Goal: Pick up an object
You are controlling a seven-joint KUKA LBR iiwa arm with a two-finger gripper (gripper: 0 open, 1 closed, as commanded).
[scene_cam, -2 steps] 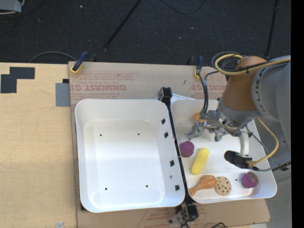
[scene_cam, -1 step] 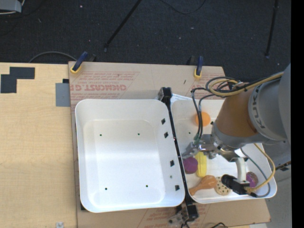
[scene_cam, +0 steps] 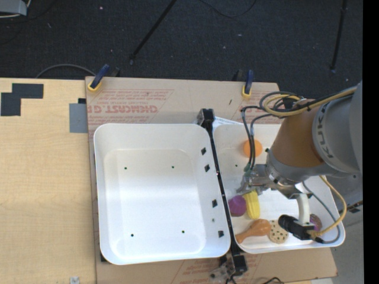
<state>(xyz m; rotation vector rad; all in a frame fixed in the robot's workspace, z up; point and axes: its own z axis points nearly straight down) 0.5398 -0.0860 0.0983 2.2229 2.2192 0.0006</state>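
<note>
Camera view: I'm looking down at the grey arm [scene_cam: 302, 141] reaching in from the right over the right bin [scene_cam: 272, 212]. The gripper [scene_cam: 251, 185] is hanging low near the bin's left wall. I can't tell whether it is open or closed, and I'm not seeing anything clearly gripped.

Just below the gripper, a yellow corn-like piece [scene_cam: 253, 204] is lying on the bin floor. It may be touching the gripper tip, but I can't say for sure. A purple lump [scene_cam: 237, 205] is sitting right beside it on the left.

Nearer the front rim, an orange pear-shaped toy [scene_cam: 254, 229] is lying next to a tan dotted cookie [scene_cam: 277, 235]. An orange ball [scene_cam: 251, 148] is sitting toward the back, partly behind a cable.

The left bin [scene_cam: 154, 194] is sitting alongside, with both bins resting on a cardboard sheet [scene_cam: 154, 102].
</note>
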